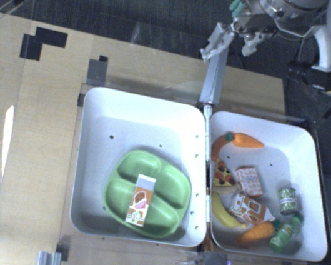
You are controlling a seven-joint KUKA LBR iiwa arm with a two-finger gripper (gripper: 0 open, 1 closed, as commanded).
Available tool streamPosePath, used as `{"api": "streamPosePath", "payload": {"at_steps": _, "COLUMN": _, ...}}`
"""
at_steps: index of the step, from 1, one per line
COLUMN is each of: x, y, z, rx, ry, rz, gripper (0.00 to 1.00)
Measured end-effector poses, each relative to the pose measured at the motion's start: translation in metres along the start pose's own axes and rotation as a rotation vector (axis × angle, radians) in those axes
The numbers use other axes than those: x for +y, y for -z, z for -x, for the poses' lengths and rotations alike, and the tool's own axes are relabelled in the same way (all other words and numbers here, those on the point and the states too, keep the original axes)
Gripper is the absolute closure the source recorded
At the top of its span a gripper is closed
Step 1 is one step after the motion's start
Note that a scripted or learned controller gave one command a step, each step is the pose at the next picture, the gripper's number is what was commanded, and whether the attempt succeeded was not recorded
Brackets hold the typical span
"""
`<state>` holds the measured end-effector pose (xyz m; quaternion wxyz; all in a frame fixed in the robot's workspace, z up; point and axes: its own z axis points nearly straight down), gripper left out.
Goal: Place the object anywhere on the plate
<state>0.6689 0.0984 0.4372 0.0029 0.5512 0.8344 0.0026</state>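
Observation:
A green sectioned plate point(168, 186) sits in the left bin point(109, 125). A small carton with an orange and white label point(141, 200) lies across the plate's middle, reaching its front edge. My gripper point(233, 40) hangs high above the back of the bench, over the divider between the two bins, far from the plate. Its fingers are spread apart with nothing between them.
The right bin point(289, 150) holds two carrots point(245, 140), a banana point(225, 213), a pizza slice point(223, 172), two small cartons point(250, 180), a green can point(287, 200) and a green bottle point(283, 236). A metal post point(211, 83) stands behind the bins.

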Motion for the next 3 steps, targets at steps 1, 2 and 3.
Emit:
{"api": "streamPosePath", "payload": {"at_steps": 1, "x": 0.0158, "y": -0.0007, "z": -0.0372, "rx": 0.000, "ry": -0.132, "rz": -0.001, "gripper": 0.00}}
{"api": "streamPosePath", "payload": {"at_steps": 2, "x": 0.0158, "y": -0.0006, "z": -0.0374, "rx": 0.001, "ry": -0.131, "rz": -0.001, "gripper": 0.00}}
{"api": "streamPosePath", "payload": {"at_steps": 3, "x": 0.0158, "y": -0.0006, "z": -0.0374, "rx": 0.001, "ry": -0.131, "rz": -0.001, "gripper": 0.00}}
